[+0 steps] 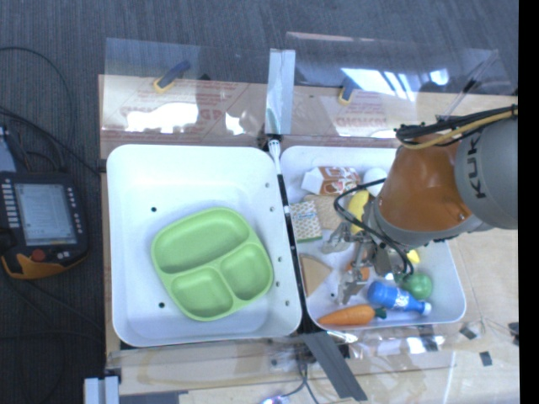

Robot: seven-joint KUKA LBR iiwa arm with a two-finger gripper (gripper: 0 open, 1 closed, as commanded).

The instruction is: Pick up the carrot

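Gripper (358,263) with two metal fingers hangs over the middle of the right-hand shallow white bin (450,268), below the grey arm's broad orange wrist band (418,192). Its fingers stand apart, and nothing sits between them. The arm comes in from three o'clock and covers much of that bin.

The orange carrot (346,316) lies on its side at the bin's six o'clock edge, just below the gripper and not touching it. At the carrot's two o'clock rests a blue and white bottle-like item (394,297), and beyond that, a small green round piece (418,286). A yellow item (360,202) peeks out at the wrist's nine o'clock side. A small printed packet (333,179) sits near the bin's twelve o'clock edge, and another patterned packet (305,220) lies at its nine o'clock side.

The left-hand shallow white bin (139,183) holds a light green plastic tray with three compartments (212,263), near its centre. At the far nine o'clock of the scene, a handheld control pendant with a screen (40,219) lies on dark carpet.
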